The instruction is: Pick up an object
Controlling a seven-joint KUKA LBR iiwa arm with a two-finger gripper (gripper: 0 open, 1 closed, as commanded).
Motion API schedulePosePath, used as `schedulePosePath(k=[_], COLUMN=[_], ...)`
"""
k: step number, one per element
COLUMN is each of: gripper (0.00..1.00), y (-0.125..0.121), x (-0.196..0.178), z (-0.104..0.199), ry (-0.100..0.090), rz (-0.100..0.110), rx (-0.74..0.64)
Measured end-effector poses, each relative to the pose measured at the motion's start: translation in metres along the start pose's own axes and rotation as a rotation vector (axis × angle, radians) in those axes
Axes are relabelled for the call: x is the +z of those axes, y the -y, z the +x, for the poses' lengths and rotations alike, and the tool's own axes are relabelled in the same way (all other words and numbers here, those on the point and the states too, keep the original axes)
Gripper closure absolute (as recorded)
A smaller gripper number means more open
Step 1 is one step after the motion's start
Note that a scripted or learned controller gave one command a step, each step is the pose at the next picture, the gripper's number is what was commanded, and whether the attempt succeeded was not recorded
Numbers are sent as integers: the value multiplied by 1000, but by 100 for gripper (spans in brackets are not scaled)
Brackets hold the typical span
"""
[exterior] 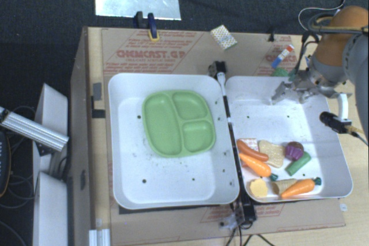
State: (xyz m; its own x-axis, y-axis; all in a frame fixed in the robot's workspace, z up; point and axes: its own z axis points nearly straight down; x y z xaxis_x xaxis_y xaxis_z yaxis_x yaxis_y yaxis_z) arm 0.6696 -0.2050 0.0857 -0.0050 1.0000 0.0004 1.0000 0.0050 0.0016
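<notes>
Several toy foods lie in the front part of the right bin [265, 118]: two orange carrots [254, 163], a tan cracker [271, 152], a purple piece [294, 151], a green stick [298, 165], a yellow piece [259, 187] and another carrot [300, 187]. My gripper [291, 95] hangs over the far right part of this bin, well behind the food pile. Its fingers are spread open with nothing between them. The grey arm with its orange band [346, 20] comes in from the upper right.
The left bin [124, 124] holds a green divided plate [179, 123]. A black divider strip [228, 118] runs between the bins. Small items lie on the cardboard behind the bins: a blue-yellow clamp [151, 26], a patterned block [223, 37] and a red-blue-green piece [281, 60].
</notes>
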Motion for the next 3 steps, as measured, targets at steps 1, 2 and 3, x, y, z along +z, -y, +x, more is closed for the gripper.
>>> schedulePosePath(k=[1, 2, 3], gripper=[100, 0, 0], y=[-1, -1, -1], x=[-12, -12, -2], z=[0, -1, 0], ry=[3, 3, 1], rz=[-6, -6, -2], rx=[-2, -2, 0])
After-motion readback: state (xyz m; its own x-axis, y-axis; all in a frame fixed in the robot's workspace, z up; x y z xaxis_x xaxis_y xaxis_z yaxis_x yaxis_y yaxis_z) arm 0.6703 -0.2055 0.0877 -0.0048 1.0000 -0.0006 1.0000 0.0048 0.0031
